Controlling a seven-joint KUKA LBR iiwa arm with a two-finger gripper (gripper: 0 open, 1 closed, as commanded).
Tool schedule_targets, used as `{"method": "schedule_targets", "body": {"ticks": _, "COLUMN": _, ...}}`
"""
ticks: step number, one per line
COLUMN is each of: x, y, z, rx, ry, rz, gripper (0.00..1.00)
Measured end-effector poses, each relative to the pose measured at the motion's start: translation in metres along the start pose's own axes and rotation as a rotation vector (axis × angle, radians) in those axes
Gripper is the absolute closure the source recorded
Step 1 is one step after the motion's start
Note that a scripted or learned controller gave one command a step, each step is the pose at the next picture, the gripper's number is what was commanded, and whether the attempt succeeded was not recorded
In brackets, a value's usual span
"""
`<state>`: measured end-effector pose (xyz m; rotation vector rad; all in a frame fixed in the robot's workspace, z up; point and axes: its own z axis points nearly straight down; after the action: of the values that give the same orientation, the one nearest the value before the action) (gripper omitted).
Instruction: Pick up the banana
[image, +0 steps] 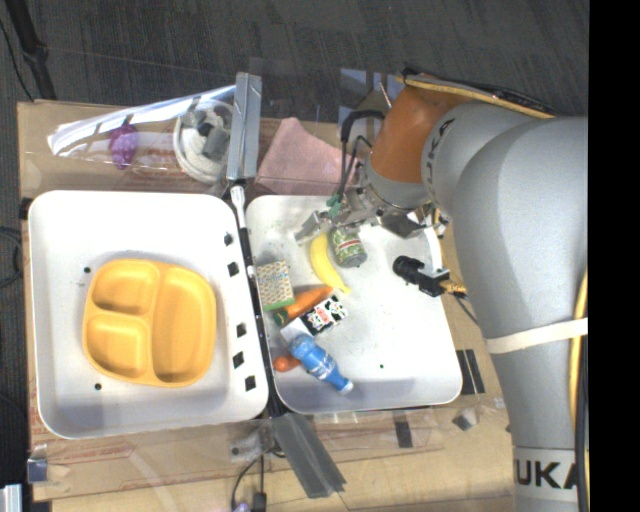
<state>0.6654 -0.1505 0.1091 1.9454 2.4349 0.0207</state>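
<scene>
The step in hand looks like the approach to the grasp: the arm (500, 200) reaches in from the right over the right-hand bin (420, 360), and its gripper (338, 212) hangs low at the bin's upper part, close to the back wall; the banana (323, 262) is not yet lifted, since it lies flat on the bin floor with nothing closed round it; whether the pincer is apart or together I cannot tell, because the wrist and its cables cover the tips from this slanted view.

The banana lies in the upper middle of the right-hand bin, its length running from the upper end near the gripper down toward the lower right; it sits just below the gripper and slightly to its left, near but, as far as I can judge, not between its tips; a small green can (349, 246) stands just beside the banana on its right, touching or nearly so; a sponge (274, 283) and a carrot (308, 297) lie just below and to the left, with a black-and-white carton (324, 315) and a blue bottle (318, 361) further down.

The next move, as I judge it, calls for a small shift toward the banana's middle and a descent across its narrow width; the can is the likely trouble, as it crowds one side; the yellow tray (150, 322) in the left bin (60, 230) plays no part.
</scene>
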Motion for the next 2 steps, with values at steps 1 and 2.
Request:
{"method": "schedule_targets", "body": {"ticks": 1, "x": -0.0011, "y": -0.0164, "z": -0.0009, "rx": -0.006, "ry": -0.002, "rz": 0.083, "gripper": 0.00}}
{"method": "schedule_targets", "body": {"ticks": 2, "x": -0.0080, "y": -0.0121, "z": -0.0006, "rx": -0.003, "ry": -0.001, "rz": 0.159, "gripper": 0.00}}
